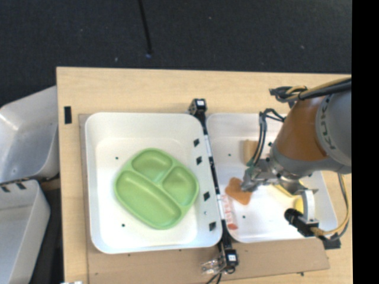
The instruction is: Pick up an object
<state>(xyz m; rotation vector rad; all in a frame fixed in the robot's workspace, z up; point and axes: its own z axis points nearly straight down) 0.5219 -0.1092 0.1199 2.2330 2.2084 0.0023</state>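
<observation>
Gripper (250, 181) low in right bin (260, 232), right of frame centre, just beside orange-brown block (238, 193); finger opening impossible to tell, nothing visibly held. Best to centre over block, descend straight, close squarely, lift slowly clear of bin divider (208, 158). Green sectioned plate (156, 187) in left bin (100, 176), well apart.

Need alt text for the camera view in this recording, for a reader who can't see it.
A grey and orange robot arm reaches from the right into the right white bin, its gripper down beside an orange-brown object near a tan block. The left white bin holds a green divided plate.
</observation>
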